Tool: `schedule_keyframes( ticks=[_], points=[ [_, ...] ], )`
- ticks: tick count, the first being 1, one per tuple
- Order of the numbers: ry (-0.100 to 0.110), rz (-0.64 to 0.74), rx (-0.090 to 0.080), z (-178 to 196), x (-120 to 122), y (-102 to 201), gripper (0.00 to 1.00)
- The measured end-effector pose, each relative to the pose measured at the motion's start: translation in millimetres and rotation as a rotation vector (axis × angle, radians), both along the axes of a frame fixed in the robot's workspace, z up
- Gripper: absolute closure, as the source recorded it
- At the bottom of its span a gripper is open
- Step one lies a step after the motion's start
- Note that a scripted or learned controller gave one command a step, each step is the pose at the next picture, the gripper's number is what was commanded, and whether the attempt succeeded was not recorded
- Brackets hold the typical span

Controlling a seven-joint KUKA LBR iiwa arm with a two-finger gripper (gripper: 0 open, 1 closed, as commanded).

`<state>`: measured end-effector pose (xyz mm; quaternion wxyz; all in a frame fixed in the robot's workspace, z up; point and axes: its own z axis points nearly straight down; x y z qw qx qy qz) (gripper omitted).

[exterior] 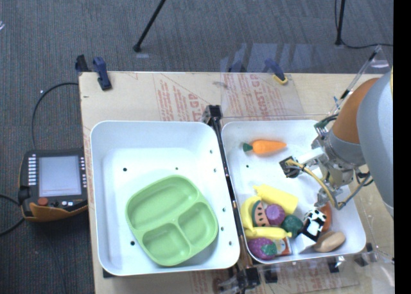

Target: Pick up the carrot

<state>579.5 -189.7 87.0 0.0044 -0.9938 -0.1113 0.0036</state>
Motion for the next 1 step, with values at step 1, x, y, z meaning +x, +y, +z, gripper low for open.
schedule_keyframes(
  ticks=[1],
  points=[
    [-0.004, 0.009, 0.000, -0.3, 48.6, 40.5, 0.00]
  ],
)
